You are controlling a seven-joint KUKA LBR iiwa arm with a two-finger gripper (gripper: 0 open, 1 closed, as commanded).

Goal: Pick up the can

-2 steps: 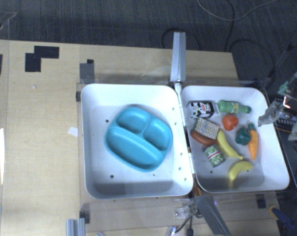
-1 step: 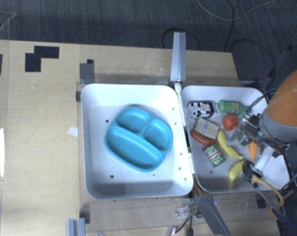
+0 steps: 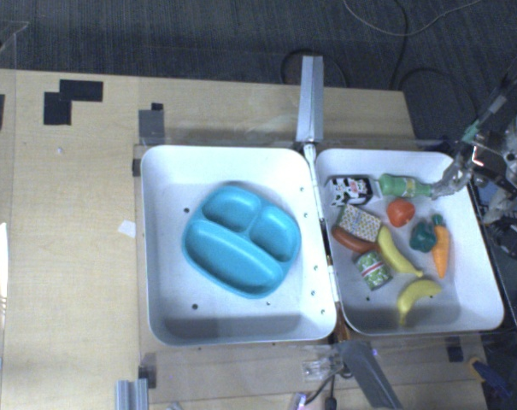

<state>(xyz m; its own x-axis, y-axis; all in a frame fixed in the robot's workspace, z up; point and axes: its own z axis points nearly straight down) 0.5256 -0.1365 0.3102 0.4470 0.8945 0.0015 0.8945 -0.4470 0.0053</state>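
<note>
A light wooden table [image 3: 79, 229] carries two white bins: the left bin [image 3: 160, 314] holds a blue divided plate [image 3: 241, 240], the right bin [image 3: 480, 306] toy food. The small green can [image 3: 373, 269] lies between two bananas [image 3: 405, 273]. The claw [image 3: 453, 178] hovers at the right bin's far edge; its grip cannot be told.

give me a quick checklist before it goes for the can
1. Can in view in the right bin: ok.
2. Can free of clutter: not ok, a banana and a hot dog crowd it.
3. Gripper over the can: not ok, it sits at the bin's far right corner by the green bottle.
4. Jaws open: cannot tell.
5. Can upright: cannot tell.
</note>
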